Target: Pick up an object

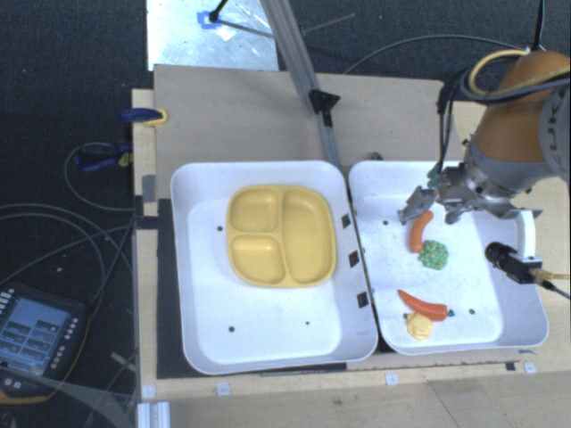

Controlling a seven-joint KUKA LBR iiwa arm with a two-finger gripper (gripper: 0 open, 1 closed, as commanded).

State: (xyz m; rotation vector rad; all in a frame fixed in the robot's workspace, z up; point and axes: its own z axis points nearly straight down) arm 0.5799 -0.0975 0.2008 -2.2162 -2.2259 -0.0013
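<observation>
No readable text or labels.

The handheld control pad (pixel 31 333), far to the left of the gripper (pixel 426 205) and below the desk (pixel 241 114), has a lit screen with rows of buttons, but its characters are too small and blurred to make out; no other marking can be read.

Arm (pixel 522 127) low, from the right

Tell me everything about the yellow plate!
The yellow plate is a rounded-square tray, smooth and plastic-looking, split into three sections: two smaller ones on the left, one long one on the right. It lies flat, slightly turned, in the left white bin, on its floor. No food sits in it, and nothing else touches it.
</observation>
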